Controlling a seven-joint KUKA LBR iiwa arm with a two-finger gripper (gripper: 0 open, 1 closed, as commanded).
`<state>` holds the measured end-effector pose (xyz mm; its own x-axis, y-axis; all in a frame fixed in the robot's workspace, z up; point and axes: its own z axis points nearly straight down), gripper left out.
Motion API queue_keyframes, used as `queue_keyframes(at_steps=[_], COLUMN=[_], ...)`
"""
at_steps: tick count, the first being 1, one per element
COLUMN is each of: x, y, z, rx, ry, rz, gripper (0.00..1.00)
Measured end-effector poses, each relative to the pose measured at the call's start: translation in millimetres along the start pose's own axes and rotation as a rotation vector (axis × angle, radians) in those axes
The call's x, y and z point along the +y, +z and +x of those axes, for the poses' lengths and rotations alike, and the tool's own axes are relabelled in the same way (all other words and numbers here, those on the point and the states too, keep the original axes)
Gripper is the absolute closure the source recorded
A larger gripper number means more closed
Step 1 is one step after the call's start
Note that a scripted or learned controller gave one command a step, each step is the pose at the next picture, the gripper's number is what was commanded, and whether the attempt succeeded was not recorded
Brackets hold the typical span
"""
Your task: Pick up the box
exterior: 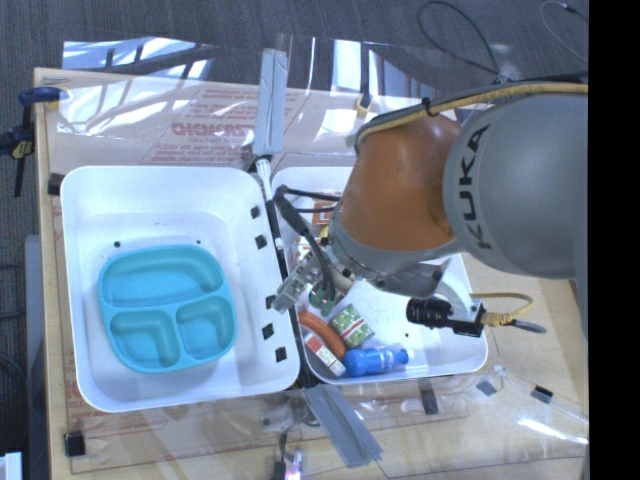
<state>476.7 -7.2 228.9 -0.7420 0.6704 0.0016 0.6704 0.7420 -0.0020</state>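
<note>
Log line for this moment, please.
arm: over right bin | claw: low at bin's left edge | box: in bin | tray: left bin

Divided tray [165,306] in left bin [82,203]

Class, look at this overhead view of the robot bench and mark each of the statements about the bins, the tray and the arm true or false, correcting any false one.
1. A blue divided tray lies in the left bin. True.
2. The tray has three compartments. True.
3. The arm reaches over the left bin. False: it hangs over the right bin.
4. A blue bottle lies near the front of the right bin. True.
5. The small green box sits in the tray. False: it lies in the right bin, beside an orange-red item.
6. The band on the arm is green. False: it is orange.
</note>
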Motion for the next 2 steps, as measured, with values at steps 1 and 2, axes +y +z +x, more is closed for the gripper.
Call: queue_keyframes(at_steps=[1, 2], x=[-28.9, -8.0], y=[-14.6, 12.8], z=[-27.7, -6.9], rx=[-0.002, 0.002], ry=[0.018, 0.361], rz=[-0.001, 0.001], gripper=[1.00, 1.00])
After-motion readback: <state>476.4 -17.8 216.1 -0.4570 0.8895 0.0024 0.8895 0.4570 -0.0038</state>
